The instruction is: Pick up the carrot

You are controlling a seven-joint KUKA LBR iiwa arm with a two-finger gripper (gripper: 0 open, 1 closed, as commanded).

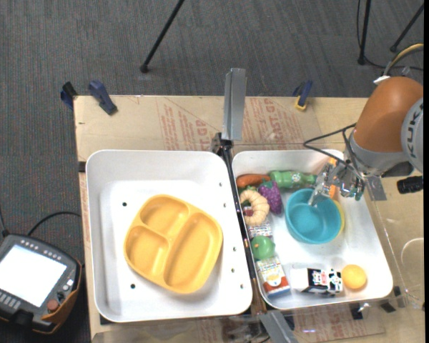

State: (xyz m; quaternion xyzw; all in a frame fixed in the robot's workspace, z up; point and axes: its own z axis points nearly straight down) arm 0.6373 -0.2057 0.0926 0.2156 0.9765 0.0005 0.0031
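Camera view: carrot sits at 9 o'clock from claw, well apart, long axis roughly 9-to-3. Claw over teal bowl; its state, can't tell tbh.

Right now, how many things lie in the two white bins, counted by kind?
Play food (carrot, green vegetable, grapes, doughnut, green fruit, orange fruit): 6
Cartons (juice box, milk carton): 2
Dishes (yellow tray, blue bowl): 2
Total: 10
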